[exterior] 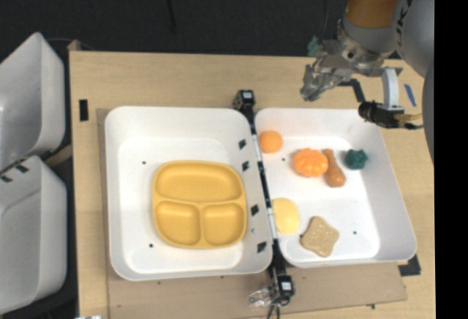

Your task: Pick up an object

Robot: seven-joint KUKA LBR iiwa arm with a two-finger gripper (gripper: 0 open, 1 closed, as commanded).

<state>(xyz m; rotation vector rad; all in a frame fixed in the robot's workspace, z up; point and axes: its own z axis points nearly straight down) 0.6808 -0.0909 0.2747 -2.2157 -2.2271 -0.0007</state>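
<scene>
So far nothing is lifted. We hover our grey two-finger gripper [313, 88] above the right-hand shallow white bin [380, 237]; whether it is spread we cannot tell. The small round orange ball [270, 141] lies nearest.

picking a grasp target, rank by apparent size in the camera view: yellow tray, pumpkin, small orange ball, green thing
1. yellow tray, by far the largest
2. pumpkin
3. small orange ball and green thing: they look about alike, so no ranking between them

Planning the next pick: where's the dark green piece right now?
The dark green piece lies in the right bin, near its far right corner, just right of the brown drumstick.
</scene>
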